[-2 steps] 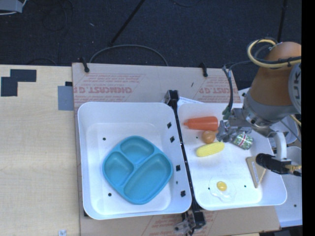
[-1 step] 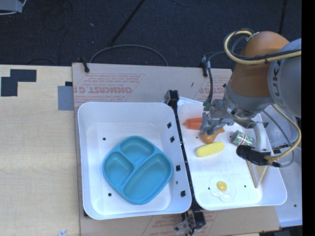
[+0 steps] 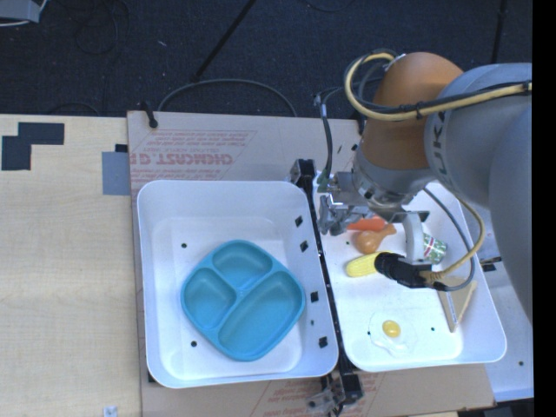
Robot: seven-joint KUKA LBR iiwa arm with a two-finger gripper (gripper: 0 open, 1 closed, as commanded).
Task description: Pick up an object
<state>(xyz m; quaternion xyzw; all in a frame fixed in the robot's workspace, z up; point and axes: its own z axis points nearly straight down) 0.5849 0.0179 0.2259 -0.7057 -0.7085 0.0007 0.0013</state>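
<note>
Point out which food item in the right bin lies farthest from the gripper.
The fried egg, white with a yellow yolk, lying alone, lowest in the view. The orange piece and the yellow piece sit much nearer the gripper.

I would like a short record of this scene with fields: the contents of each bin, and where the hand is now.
bin at view's left: one blue divided plate, lying flat
bin at view's right: fried egg toy, yellow piece, orange piece, thin wooden stick
hand: over the right bin's far left part, beside the orange piece
arm: reaches in from the view's right
</note>
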